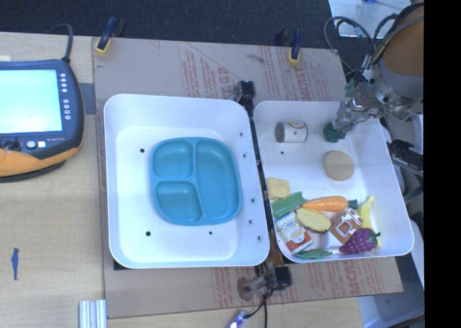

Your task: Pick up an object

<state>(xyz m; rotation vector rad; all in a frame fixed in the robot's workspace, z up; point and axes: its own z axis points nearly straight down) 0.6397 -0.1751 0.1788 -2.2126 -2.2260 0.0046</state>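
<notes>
The camera view looks down on two white bins side by side on a cardboard sheet. The right bin (389, 168) holds the loose things: a small white cylinder (291, 132) lying on its side toward the far left part, a round tan disc (338, 165) near the middle, and a heap of toy food along the near edge. In that heap lie a yellow block (278, 188), a green pod (287, 204), an orange carrot (325, 204), a yellow potato-like piece (314, 220), a red-and-white packet (289, 233), a brown-and-white box (346, 226), a bunch of purple grapes (358, 241) and a yellow banana (367, 211).

The gripper (336, 130) hangs low over the far right part of this bin, just beyond the tan disc and well right of the white cylinder. A dark green tip shows at its lower end, but whether the claw is spread or closed, or has hold of anything, cannot be told from here.

The left bin (122, 175) holds a blue divided plate (195, 179) with three sections. Further left on the wooden bench sits a control pad (32, 114) with a bright screen
</notes>
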